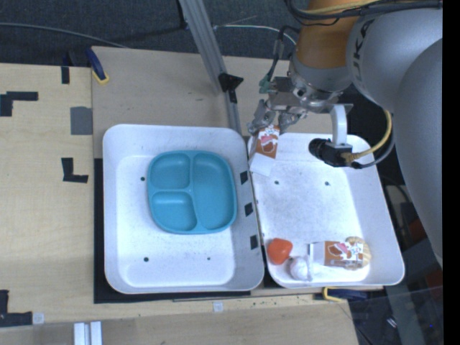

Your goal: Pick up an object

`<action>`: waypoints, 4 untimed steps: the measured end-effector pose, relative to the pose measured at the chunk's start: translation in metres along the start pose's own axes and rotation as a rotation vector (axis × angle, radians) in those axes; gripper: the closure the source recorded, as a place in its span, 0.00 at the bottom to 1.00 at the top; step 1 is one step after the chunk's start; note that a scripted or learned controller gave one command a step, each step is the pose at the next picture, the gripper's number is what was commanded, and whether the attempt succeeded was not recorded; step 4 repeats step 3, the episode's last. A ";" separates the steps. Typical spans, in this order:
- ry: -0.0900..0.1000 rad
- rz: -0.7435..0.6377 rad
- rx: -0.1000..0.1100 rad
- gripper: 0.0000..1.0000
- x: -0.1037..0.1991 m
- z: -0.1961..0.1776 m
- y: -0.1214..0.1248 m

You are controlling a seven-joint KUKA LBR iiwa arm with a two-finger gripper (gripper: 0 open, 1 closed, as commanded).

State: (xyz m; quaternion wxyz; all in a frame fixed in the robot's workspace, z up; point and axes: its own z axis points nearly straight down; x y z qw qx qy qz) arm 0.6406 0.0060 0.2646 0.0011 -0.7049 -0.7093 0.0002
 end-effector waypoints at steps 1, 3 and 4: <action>0.000 0.000 0.000 1.00 0.049 0.003 0.000; -0.002 0.003 0.000 0.00 0.093 0.010 0.001; -0.002 0.003 0.000 0.00 0.093 0.010 0.001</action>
